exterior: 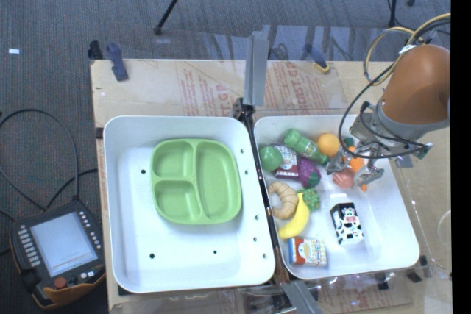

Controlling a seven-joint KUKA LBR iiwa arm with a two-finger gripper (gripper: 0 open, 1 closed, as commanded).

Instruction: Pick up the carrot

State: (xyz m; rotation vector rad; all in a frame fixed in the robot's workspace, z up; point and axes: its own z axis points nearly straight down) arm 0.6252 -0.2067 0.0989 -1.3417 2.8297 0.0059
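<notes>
The carrot shows as a small orange piece in the right bin, near the bin's upper right, mostly covered by the arm's wrist. My gripper is lowered right over it, fingers spread apart. One grey finger stands to the carrot's left and the other to its right. The gripper is open, and the carrot lies in the gap between the fingers. A pinkish-red item lies just below the carrot.
Close by in the right bin lie an orange fruit, a green bottle, a purple item, a pretzel, a banana, a cow-print carton and a small box. The left bin holds a green divided plate.
</notes>
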